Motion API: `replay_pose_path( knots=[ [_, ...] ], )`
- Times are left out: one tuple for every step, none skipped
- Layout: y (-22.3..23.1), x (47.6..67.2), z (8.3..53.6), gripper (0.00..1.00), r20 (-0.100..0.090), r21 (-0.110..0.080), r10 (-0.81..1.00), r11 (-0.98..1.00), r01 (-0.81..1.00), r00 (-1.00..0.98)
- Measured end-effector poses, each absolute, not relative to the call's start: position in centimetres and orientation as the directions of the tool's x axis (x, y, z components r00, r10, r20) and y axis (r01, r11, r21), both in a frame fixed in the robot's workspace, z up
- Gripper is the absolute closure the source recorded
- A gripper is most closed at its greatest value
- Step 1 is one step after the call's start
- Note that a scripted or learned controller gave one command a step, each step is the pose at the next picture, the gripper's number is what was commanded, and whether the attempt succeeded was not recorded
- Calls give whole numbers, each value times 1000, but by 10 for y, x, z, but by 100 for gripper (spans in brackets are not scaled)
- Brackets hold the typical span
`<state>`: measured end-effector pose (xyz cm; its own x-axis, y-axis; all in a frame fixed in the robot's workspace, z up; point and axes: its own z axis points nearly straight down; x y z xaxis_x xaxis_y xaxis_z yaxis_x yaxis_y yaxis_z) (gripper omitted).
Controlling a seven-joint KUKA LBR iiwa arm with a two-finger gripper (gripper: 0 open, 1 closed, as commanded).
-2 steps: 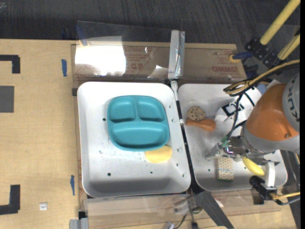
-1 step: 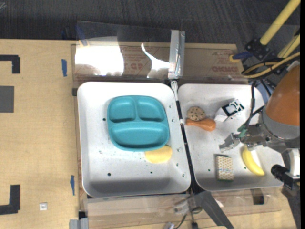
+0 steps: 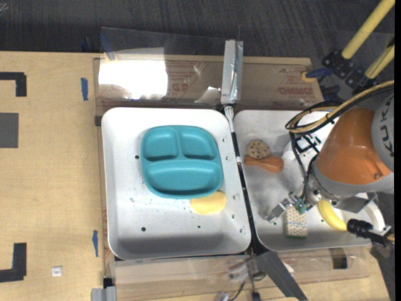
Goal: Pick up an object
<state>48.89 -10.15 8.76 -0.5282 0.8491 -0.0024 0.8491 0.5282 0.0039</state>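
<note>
My gripper (image 3: 287, 209) is low in the right bin (image 3: 276, 124), near its front edge, and stands open with one grey finger (image 3: 274, 214) reaching left. A beige speckled block (image 3: 296, 222) lies just in front of the other finger, touching or nearly touching it; nothing sits between the fingers. A yellow banana (image 3: 331, 216) lies right of the block, partly under the arm. Further back in the same bin are a brown cookie (image 3: 257, 148) and an orange drumstick-shaped piece (image 3: 265, 163).
The left bin (image 3: 119, 168) holds a blue divided plate (image 3: 182, 160) and a yellow rounded object (image 3: 208, 202) at the plate's front edge. The arm's orange band (image 3: 354, 148) and cables cover the right bin's right side. A ridge (image 3: 238, 168) separates the bins.
</note>
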Motion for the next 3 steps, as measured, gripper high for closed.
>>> replay_pose_path(
  knots=[
    [-115, 557, 87, 0, -3, 6, 955, 297, 955, -297],
    [-111, 621, 87, 0, -4, 4, 792, 610, 792, -610],
    [-111, 624, 100, 100, -11, 11, 791, 611, 791, -611]
  ],
)
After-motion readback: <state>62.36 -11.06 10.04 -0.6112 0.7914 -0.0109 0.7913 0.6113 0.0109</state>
